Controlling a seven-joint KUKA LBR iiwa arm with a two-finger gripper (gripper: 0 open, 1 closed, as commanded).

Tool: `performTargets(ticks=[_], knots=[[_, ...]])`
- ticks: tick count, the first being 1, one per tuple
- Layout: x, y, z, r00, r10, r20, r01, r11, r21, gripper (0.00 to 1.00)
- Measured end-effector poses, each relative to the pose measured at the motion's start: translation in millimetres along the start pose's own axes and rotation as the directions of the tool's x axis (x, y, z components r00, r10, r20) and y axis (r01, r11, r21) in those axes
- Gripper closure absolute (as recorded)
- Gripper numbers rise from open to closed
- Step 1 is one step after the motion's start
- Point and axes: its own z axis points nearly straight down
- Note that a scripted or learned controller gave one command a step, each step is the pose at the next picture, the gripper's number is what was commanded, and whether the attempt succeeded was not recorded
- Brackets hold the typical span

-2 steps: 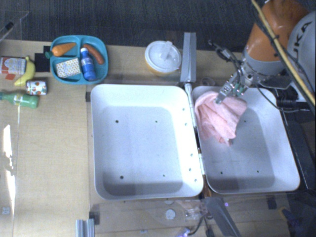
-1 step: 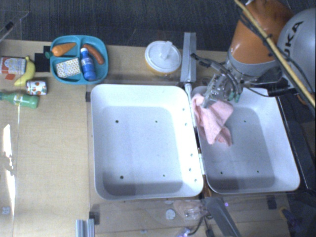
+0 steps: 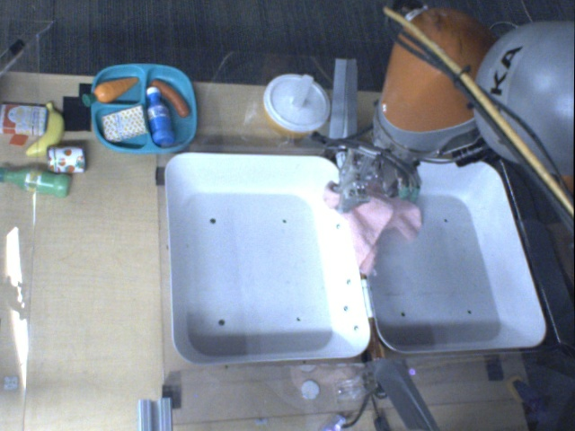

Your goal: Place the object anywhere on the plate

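A pink cloth hangs from my gripper over the wall between the two bins, and its lower tip droops toward that dividing rim. The gripper is shut on the cloth's top edge, at the back left corner of the right bin. The blue divided plate sits on the bench at the far left, behind the left bin. It holds a toy carrot, a small blue bottle, a sausage and a patterned piece. The plate lies well to the left of the gripper.
A white-lidded yellow cup stands behind the bins, between plate and arm. A banana, a small can, a green bottle and a carton lie at the bench's left edge. The arm's bulk fills the upper right.
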Motion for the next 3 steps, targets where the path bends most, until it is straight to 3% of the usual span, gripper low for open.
performTargets(ticks=[3], knots=[[31.2,155.4,-8.7,1.000,-0.004,0.004,0.004,1.000,-0.002,1.00]])
